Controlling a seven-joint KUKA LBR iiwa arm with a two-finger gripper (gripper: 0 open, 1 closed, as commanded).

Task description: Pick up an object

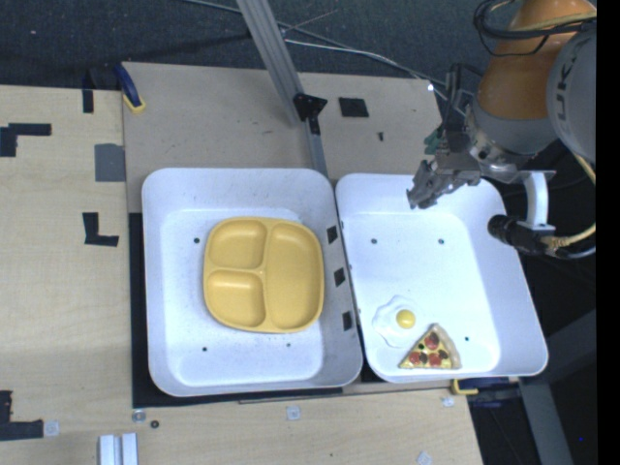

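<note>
A fried egg toy (397, 320) lies near the front of the right bin (484, 260), and a pizza slice toy (432, 349) rests just in front of it to the right. A yellow divided plate (263, 273) sits in the middle of the left bin (174, 260). My gripper (423, 197) hangs over the back edge of the right bin, well behind the egg and the pizza slice. Its dark fingers point down and look close together, with nothing visible between them.
A grey metal post (274, 46) slants up from between the bins at the back. Black cables (542, 235) loop off the arm at the right bin's right rim. Tape marks dot the wooden bench (58, 211) on the left.
</note>
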